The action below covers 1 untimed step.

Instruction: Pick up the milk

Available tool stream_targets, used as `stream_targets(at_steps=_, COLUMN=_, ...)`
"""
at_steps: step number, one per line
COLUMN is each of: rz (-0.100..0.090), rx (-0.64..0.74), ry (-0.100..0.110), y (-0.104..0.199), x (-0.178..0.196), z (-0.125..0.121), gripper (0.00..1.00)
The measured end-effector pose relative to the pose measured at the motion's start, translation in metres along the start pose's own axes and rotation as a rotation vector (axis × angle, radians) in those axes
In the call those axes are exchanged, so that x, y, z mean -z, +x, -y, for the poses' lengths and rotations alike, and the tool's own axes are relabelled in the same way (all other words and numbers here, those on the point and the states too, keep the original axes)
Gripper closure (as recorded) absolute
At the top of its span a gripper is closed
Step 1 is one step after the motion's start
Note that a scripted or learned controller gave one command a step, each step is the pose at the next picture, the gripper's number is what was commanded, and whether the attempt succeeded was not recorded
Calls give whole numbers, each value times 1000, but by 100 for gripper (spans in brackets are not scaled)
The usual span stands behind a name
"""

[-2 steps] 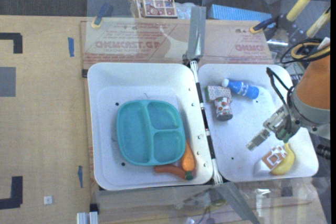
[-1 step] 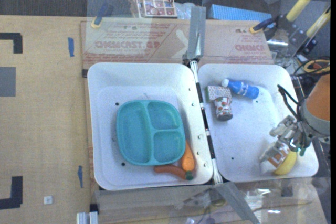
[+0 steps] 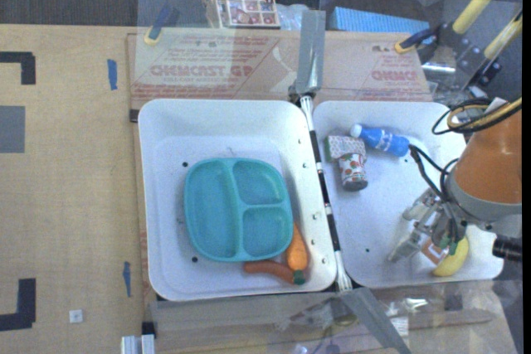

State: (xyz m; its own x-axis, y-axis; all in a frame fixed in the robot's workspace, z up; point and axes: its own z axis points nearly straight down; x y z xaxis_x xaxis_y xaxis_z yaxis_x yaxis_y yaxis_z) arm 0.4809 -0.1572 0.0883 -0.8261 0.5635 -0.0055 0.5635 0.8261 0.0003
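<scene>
A small white carton (image 3: 437, 249) with red and green print, which I take for the milk, lies on its side at the front right of the right bin (image 3: 373, 261), touching a yellow banana (image 3: 452, 261). My gripper (image 3: 417, 233) hangs low just left of and over the carton. Its grey fingers (image 3: 403, 249) are spread open, and nothing sits between them. The arm's orange band (image 3: 498, 166) hides the bin's right side. A blue bottle (image 3: 383, 140) with a white cap lies at the back of the same bin.
A fruit-label can (image 3: 354, 172) and a greenish packet (image 3: 344, 147) lie at the right bin's back left. The left bin (image 3: 166, 145) holds a teal divided plate (image 3: 239, 210), a carrot (image 3: 298, 251) and a red sausage (image 3: 267, 269). Black cables (image 3: 427, 166) trail by the arm.
</scene>
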Motion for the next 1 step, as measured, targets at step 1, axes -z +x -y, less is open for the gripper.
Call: stream_targets(at_steps=1, rz=4, rx=-201, ry=-3, y=-45, x=-1, z=31, gripper=0)
